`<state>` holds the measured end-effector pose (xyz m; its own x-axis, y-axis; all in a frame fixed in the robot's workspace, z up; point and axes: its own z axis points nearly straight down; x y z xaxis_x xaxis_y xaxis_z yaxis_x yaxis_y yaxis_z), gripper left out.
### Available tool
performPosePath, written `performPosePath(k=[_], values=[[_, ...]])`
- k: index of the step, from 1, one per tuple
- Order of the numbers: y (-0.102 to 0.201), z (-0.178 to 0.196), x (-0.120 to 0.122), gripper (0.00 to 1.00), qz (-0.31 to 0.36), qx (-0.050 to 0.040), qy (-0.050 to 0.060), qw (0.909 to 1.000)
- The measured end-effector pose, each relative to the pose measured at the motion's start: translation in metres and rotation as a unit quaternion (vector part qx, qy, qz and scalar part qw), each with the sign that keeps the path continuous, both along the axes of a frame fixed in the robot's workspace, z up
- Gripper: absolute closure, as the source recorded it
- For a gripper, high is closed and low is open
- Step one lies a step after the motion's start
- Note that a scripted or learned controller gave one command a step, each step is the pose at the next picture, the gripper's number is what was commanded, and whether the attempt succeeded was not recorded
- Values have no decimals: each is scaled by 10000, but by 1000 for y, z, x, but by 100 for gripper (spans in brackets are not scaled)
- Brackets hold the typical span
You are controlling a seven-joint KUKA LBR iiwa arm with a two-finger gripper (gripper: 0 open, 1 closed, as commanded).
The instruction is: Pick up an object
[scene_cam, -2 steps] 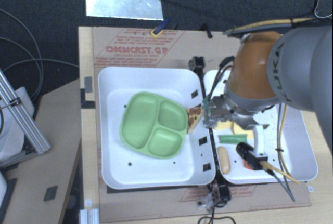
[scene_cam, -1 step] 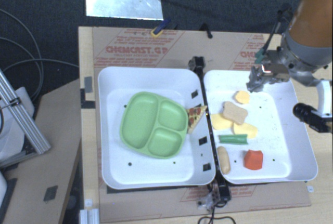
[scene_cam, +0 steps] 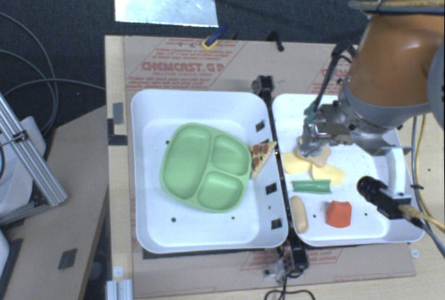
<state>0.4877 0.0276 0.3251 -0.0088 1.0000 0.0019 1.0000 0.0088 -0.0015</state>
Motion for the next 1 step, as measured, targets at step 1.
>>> performPosePath(k=[1], values=[[37, -46, 3, 100, -6, -5, 2, 10000]])
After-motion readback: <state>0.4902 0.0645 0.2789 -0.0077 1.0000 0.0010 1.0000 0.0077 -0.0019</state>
